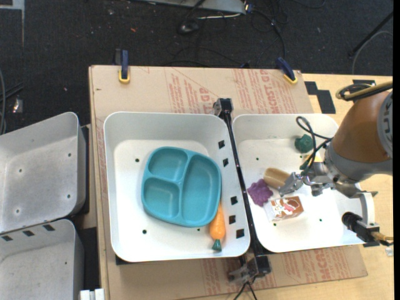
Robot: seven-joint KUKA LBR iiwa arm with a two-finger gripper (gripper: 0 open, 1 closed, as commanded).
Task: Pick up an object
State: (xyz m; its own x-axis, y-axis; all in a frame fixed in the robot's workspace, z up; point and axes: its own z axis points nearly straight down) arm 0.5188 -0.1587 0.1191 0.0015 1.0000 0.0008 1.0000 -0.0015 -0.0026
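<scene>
In the right bin (281,239) lie a purple lump (259,192), a brown rounded piece (274,177), a flat red-and-white packet (287,208) and a dark green piece (304,143) near the far wall. My gripper (295,183) hangs low over this bin, right beside the brown piece and just above the packet. Nothing visibly hangs from it. The arm's orange band (369,127) and grey wrist cover the bin's right side.
The left bin (119,167) holds a teal divided plate (182,186) and an orange carrot (217,227) at its front right corner. A black divider (236,167) runs between the bins. Grey trays (37,161) sit off the bench to the left.
</scene>
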